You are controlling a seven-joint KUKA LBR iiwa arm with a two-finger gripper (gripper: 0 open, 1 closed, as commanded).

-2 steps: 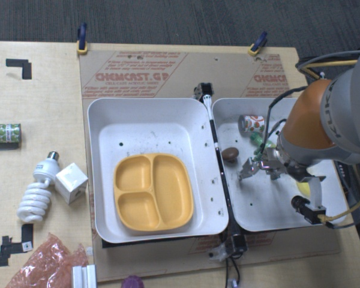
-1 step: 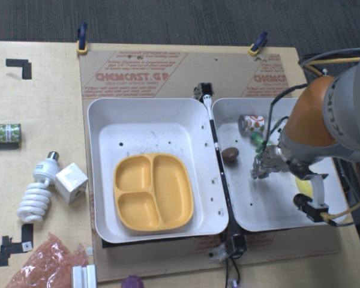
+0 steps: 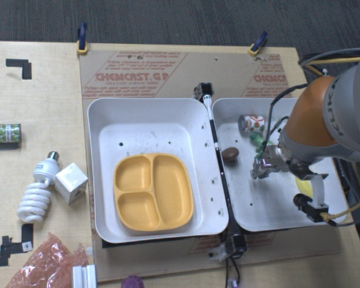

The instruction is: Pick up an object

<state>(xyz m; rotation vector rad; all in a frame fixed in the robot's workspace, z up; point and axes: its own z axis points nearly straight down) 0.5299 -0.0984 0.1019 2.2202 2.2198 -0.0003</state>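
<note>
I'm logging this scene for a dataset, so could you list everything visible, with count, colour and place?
Bins: two, white, side by side on the bench.
Divided plate: one, yellow, in the left bin.
Brown round object: one, in the right bin near its left wall.
Small can: one, white with red and green, at the right bin's far end.
Yellow object: one, in the right bin, partly hidden by the arm.
Green can: one, on the bench, far left.
Spiral bulb: one, white, left of the bins.
White cube: one, beside the bulb.
Clamps: two, blue and yellow, at the board's far edge.
Arm: one, grey and orange, over the right bin.
Gripper: one, metallic, low in the right bin.
</note>
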